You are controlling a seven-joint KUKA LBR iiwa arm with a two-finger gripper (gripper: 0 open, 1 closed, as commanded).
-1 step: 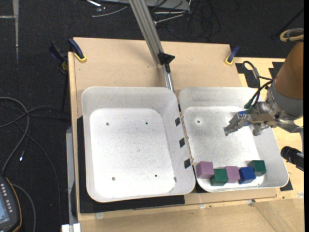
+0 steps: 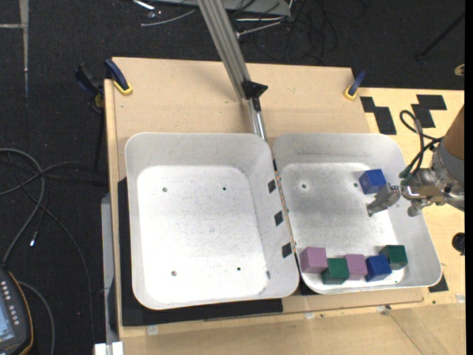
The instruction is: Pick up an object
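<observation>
Listing my holdings, left to right. Left bin: bare white floor, nothing to take. Right bin: along its near edge, a row of blocks, namely a lilac block, a green block, a second lilac block, a blue block and a dark green block at the near right corner, all crowded together. Lone blue block: near the bin's right edge, free on every side, my best candidate. My gripper: hanging just nearside of that block, holding nothing; how far it gapes I cannot tell. Method, as I judge it: centre over the lone block, descend straight, close squarely on opposite faces, avoiding the wall.
</observation>
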